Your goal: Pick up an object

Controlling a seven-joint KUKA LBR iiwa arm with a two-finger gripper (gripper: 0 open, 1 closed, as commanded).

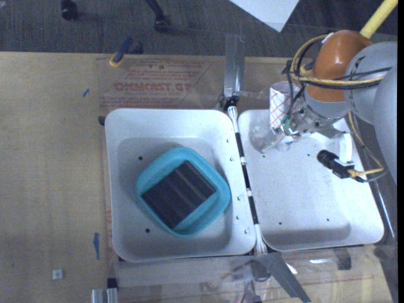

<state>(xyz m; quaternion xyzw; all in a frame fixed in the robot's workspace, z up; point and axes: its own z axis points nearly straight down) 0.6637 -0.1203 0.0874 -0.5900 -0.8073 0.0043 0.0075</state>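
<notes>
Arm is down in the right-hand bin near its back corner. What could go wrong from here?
1. The gripper sits close to the right bin's back-left wall; closing or lifting there may scrape the rim rather than catch anything.
2. The teal dish with the dark block lies in the left bin, apart from the gripper, so this try may come up with nothing.
3. Loose cables hang by the wrist and might snag.
</notes>
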